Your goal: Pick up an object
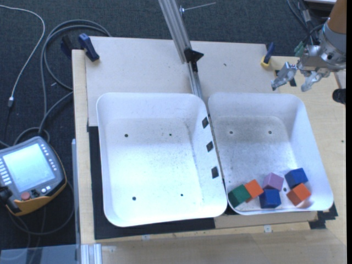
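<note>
The metal two-finger claw (297, 79) hangs above the desk just beyond the far rim of the right shallow white bin (308, 120), fingers spread apart, holding nothing. The small coloured blocks lie well apart from it, clustered in that bin's near corner: green (238, 194), orange (253, 188), purple (273, 180), blue (269, 198), blue (296, 176), orange (299, 193).

Blocks (270, 190) clustered in right bin (308, 125) near corner; left bin (104, 120) beside it
</note>
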